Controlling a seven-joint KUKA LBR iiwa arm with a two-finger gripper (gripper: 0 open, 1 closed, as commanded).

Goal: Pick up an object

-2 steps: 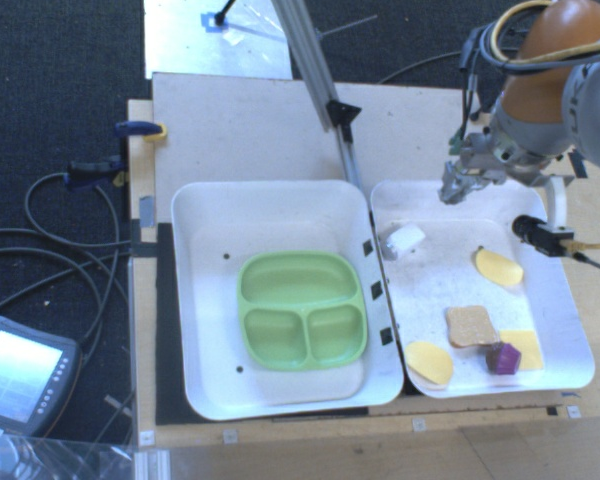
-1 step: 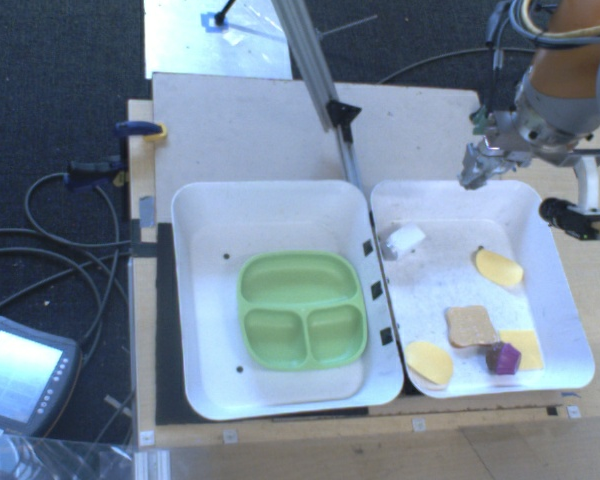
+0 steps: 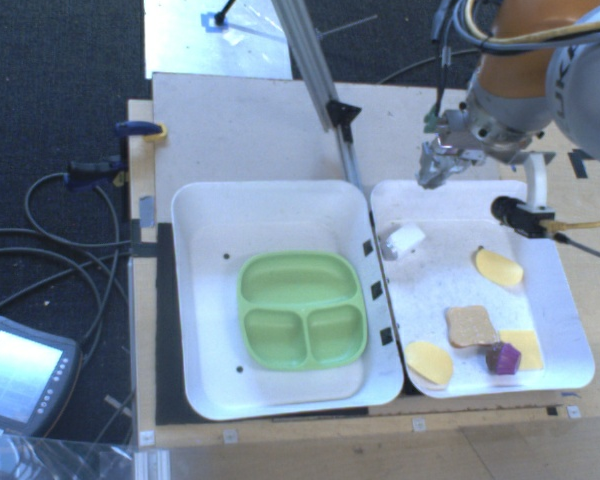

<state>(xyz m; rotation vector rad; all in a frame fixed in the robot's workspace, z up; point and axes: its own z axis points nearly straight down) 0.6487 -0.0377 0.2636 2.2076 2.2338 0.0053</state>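
Observation:
My gripper (image 3: 433, 173) hangs above the far edge of the right bin (image 3: 570, 313), with nothing seen between its fingers. Below and left of it, near the bin's left wall, lies a small white block (image 3: 404, 238). Further forward in this bin lie a yellow oval piece (image 3: 498, 267), a tan toast-like slice (image 3: 470, 325), a small purple block (image 3: 502, 358) on a flat yellow square (image 3: 527, 346), and another yellow oval (image 3: 429, 362) at the front left corner.
The left bin (image 3: 205, 268) holds a green divided tray (image 3: 302, 310). A slanted metal pole (image 3: 310, 48) crosses behind the bins. A black fitting with cable (image 3: 520, 216) sits at the right bin's far right. Cables and a pendant (image 3: 20, 373) lie off the bench at left.

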